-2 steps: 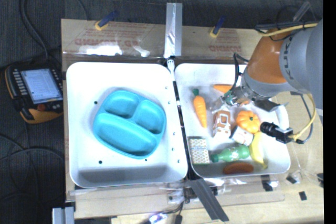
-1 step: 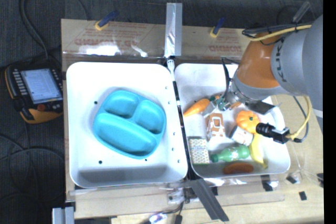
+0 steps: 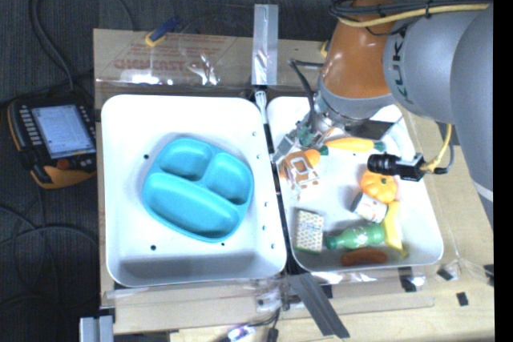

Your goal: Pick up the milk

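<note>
The milk (image 3: 298, 170) is a small white and orange carton lying tilted at the upper left of the right bin (image 3: 429, 240), close to the wall between the two bins. My gripper (image 3: 305, 139) hangs just above the carton's upper end, pointing down and left from the orange wrist band. It looks to be touching or nearly touching the carton's top edge. The gripper's own body hides how it meets the carton.
The right bin also holds a banana (image 3: 353, 145), an orange (image 3: 378, 187), a small white can (image 3: 369, 209), a green bottle (image 3: 357, 237), a patterned box (image 3: 309, 228) and a dark red item (image 3: 365, 257). A blue divided plate (image 3: 198, 187) lies in the left bin (image 3: 120, 252).
</note>
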`<act>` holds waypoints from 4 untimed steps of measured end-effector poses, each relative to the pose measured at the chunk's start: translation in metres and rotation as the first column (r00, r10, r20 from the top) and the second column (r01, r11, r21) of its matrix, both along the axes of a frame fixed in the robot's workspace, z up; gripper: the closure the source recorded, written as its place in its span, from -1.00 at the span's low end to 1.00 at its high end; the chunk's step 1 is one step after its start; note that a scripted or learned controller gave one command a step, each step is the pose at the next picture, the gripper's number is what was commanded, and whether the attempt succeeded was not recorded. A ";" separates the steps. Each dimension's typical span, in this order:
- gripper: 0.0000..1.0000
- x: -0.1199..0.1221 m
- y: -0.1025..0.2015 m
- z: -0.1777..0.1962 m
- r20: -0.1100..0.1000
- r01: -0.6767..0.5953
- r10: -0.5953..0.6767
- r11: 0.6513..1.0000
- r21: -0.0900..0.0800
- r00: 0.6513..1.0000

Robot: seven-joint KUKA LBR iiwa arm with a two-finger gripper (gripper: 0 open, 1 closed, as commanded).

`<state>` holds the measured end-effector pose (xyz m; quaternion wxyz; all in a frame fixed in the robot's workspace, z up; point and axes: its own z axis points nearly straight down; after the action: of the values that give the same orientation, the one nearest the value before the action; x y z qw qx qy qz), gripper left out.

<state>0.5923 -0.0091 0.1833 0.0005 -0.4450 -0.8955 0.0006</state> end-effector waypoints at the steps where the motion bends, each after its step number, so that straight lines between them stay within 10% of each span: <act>1: 1.00 0.029 0.093 0.000 0.000 0.158 -0.158 0.987 -0.001 0.987; 3: 1.00 0.033 -0.019 0.014 0.000 0.154 -0.154 0.988 -0.001 0.988; 4: 1.00 0.076 -0.101 0.044 0.004 0.134 -0.134 0.991 -0.003 0.991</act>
<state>0.6687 -0.1103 0.2268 -0.0018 -0.5039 -0.8638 0.0012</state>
